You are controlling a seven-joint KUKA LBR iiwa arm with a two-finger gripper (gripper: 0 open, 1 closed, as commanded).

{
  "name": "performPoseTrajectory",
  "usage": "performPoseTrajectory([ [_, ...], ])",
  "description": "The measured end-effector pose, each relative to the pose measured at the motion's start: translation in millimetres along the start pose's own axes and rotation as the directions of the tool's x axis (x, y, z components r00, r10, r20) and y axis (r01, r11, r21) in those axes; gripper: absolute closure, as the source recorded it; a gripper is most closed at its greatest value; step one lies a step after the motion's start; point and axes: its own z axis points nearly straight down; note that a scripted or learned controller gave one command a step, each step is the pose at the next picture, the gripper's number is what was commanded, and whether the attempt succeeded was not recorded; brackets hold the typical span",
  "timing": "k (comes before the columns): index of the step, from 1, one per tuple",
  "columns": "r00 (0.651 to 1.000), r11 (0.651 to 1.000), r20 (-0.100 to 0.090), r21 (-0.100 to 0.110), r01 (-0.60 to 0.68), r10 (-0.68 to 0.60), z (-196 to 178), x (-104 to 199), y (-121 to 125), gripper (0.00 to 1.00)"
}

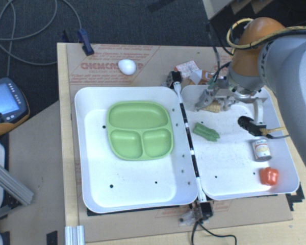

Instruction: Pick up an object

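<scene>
My gripper (214, 99) is low over the far left corner of the right bin (229, 188). A small tan object (212, 107) lies right beneath it, partly hidden by it. A green pod-shaped piece (206, 132) rests in the same bin, just in front of the gripper. A small labelled jar (261, 150) stands near the bin's right side, and an orange-red object (269, 176) sits in front of the jar. The left bin (92, 182) holds a green divided plate (140, 129).
On the cardboard behind the left bin lies a white egg-shaped thing (126, 66). A blue clip (85, 41) sits at the board's far left edge. Crumpled wrappers (189, 70) lie behind the bins' shared divider (188, 137).
</scene>
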Motion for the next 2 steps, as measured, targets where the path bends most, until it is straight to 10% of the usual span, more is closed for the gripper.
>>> performPoseTrajectory([
  [2,1.000,1.000,-0.001,0.001,0.001,-0.001,-0.2,10.5,0.0,0.00],
])
